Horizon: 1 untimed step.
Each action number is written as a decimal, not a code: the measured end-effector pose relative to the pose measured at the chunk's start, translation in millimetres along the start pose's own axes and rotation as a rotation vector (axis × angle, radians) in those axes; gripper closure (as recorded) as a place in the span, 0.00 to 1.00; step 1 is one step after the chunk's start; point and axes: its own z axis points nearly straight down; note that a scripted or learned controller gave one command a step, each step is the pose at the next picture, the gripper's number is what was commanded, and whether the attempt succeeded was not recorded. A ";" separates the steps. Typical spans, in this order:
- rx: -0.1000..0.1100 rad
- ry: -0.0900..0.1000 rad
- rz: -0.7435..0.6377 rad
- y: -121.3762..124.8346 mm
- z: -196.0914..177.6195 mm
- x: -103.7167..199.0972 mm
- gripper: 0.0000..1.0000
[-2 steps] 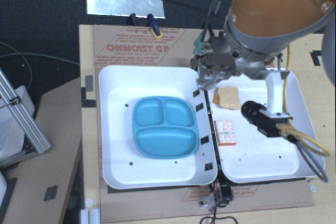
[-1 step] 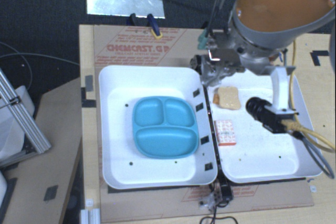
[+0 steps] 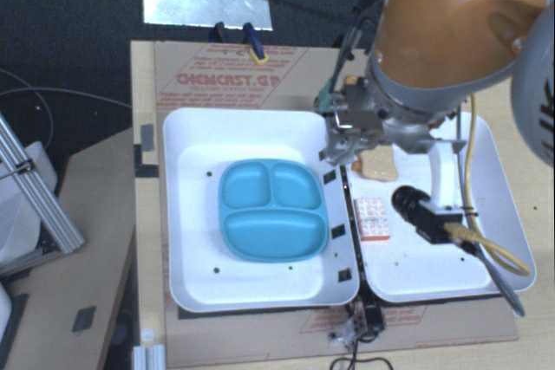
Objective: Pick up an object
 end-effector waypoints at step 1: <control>0.002 -0.001 -0.001 0.0 68.6 -1.9 1.00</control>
